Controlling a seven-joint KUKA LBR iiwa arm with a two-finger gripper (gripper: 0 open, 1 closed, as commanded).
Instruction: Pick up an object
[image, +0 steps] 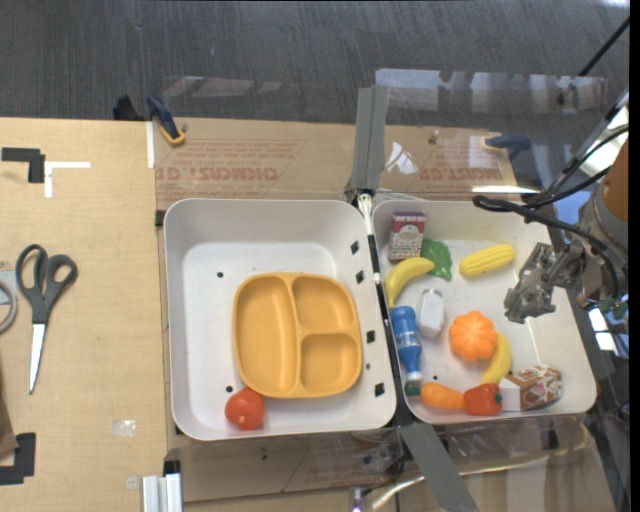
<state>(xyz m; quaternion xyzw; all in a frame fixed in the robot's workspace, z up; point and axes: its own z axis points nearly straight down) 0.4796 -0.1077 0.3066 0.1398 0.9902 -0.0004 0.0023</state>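
My gripper (531, 298) hangs over the right side of the right bin (572, 330), open, with nothing between its fingers. It is right of the orange fruit (473, 335) and below the yellow corn cob (486, 260). The same bin holds a banana (408, 272), a green piece (437, 256), a small red and white carton (407, 235), a white object (431, 310), a blue bottle (405, 341), a second banana (497, 362), a carrot (443, 397), a red fruit (482, 401) and a patterned box (536, 388).
The left bin (190, 300) holds a yellow divided plate (297, 333) and a red tomato (245, 410) at its front. Scissors (40, 292) lie on the bench at far left. A blue clamp (165, 120) sits at the back. Black cables (530, 200) trail above the gripper.
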